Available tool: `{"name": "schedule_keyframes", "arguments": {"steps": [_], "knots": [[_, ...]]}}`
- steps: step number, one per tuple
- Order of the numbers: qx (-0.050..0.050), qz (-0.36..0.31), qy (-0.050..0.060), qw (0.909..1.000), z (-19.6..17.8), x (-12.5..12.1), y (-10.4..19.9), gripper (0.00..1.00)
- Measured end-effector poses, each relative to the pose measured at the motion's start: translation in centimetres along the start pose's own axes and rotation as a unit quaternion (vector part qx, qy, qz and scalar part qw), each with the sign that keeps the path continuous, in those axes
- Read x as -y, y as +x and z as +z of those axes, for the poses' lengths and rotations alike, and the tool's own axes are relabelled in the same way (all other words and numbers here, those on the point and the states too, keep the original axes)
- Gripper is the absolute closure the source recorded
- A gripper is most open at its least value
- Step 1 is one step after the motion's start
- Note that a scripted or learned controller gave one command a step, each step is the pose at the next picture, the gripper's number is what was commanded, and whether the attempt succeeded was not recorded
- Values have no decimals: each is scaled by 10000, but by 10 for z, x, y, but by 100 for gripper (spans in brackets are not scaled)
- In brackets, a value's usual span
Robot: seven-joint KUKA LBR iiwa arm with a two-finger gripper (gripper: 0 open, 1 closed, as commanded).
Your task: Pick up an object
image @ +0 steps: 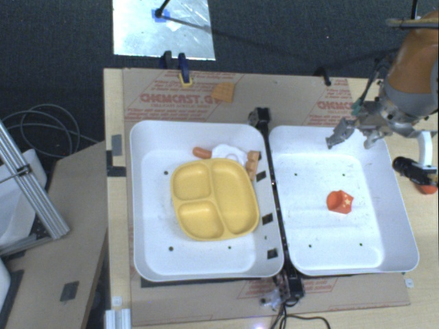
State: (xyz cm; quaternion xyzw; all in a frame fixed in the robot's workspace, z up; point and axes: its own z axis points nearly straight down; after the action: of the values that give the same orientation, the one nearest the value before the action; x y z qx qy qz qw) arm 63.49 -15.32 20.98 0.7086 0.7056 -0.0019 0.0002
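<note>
1. Tool (354,137): two-finger unit on the grey arm with the orange band, entering from the right. It hangs over the far right part of the right bin, near its far rim. The two fingers stand apart, with nothing between them.

2. Right bin (384,252): shallow, white, lying below the tool and reaching toward the viewer from it.

3. Red object (339,201): small, with a yellowish mark on top. It lies on the floor of the right bin, nearer the viewer than the tool and well apart from it, touching neither the bin walls nor the fingers.

4. Left bin (147,184): shallow, white, to the left of the tool, side by side with the right bin.

5. Yellow divided tray (214,200): three compartments, lying in the middle of the left bin, left of the tool and nearer the viewer.

6. Orange sausage-shaped piece (202,153): in the left bin, just beyond the tray's far edge, well left of the tool.

7. White piece (228,153): just beside the sausage-shaped piece, at the tray's far edge; its kind cannot be told.

8. Tan block (253,161): by the left bin's right wall, between the tray and the tool.

9. Tabletop (288,91): cardboard-covered, carrying both bins.
</note>
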Motion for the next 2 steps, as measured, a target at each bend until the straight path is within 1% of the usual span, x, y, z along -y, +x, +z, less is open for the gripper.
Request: {"name": "schedule_keyframes", "arguments": {"steps": [1, 2], "knots": [[-21, -10, 37, 10000, 117, 28, -23, 0], [-22, -17, 10, 10000, 127, 75, -16, 0]]}}
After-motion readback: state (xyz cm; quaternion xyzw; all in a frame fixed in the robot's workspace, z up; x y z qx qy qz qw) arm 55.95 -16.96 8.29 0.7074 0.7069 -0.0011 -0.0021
